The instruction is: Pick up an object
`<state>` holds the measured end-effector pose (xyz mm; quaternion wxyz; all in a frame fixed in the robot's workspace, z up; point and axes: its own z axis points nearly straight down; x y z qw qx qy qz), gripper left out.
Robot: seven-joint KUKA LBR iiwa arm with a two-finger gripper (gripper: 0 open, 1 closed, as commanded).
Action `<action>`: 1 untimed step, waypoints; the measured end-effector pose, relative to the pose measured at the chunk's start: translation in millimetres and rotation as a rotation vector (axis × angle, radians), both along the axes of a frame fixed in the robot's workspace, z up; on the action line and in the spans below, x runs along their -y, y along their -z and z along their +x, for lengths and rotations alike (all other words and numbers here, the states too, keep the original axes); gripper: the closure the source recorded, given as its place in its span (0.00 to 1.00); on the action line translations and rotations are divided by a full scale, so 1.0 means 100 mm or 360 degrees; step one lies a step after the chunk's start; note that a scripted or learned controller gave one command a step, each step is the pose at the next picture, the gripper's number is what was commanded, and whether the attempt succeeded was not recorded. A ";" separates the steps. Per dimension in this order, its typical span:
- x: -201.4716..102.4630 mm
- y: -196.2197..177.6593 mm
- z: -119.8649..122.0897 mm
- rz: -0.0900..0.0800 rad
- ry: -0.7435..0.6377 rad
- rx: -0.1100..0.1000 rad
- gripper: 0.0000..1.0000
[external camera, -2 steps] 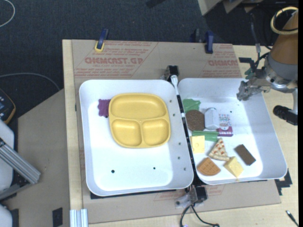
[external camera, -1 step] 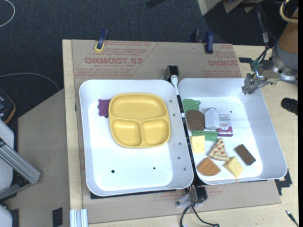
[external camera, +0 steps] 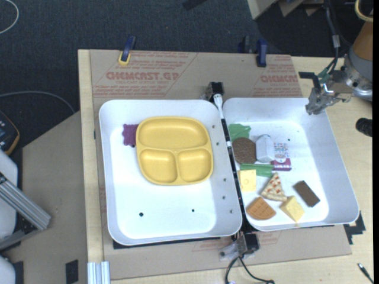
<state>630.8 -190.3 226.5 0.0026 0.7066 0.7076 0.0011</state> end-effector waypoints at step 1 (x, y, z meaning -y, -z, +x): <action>-0.45 0.00 -0.36 0.0008 -0.0002 -0.0014 1.00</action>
